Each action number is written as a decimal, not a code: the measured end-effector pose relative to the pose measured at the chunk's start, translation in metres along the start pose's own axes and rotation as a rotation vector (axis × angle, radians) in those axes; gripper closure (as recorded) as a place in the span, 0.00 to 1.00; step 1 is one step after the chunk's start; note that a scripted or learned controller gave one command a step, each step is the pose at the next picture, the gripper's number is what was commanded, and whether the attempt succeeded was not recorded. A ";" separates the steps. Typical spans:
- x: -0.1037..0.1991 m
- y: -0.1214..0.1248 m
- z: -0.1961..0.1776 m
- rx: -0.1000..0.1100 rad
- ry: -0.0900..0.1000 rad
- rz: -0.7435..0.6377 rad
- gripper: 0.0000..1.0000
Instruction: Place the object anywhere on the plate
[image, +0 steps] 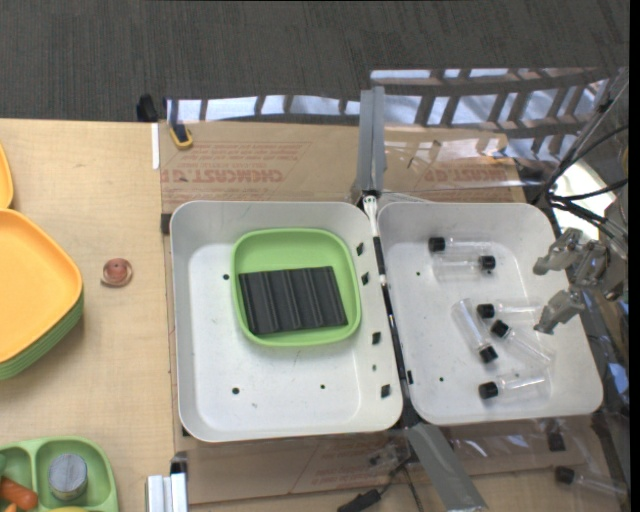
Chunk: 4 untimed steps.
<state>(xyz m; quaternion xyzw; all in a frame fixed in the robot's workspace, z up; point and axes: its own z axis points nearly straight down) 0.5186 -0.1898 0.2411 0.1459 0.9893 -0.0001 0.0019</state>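
Clear tubes with black caps lie scattered in the right bin: one pair near the top, a cluster in the middle, and one low down near the front edge. All of them rest flat on the white floor of that bin, apart from the plate.

The green plate sits in the left bin, toward its back half, and bears a dark ribbed block that covers most of its middle. The plate's rim stays bare all round that block. The two bins stand side by side, touching along a shared edge at the middle of the bench.

The gripper hangs at the right bin's right rim, above the wall rather than over the tubes. Its two pale fingers point left and down toward the bin, spread apart, with nothing between them. None of the tubes touches it; the nearest lies well to its left.

To the left of the bins, on the wooden bench, a stack of orange plates lies at the edge, with a small reddish disc just beside it. A green divided tray shows at the lower left corner. Flattened cardboard lies behind the bins.
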 end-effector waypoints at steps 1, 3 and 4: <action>-0.068 -0.013 -0.105 0.000 -0.001 0.003 0.00; -0.110 0.000 -0.025 0.001 0.002 0.409 0.00; -0.131 0.011 -0.015 0.001 -0.001 0.627 0.00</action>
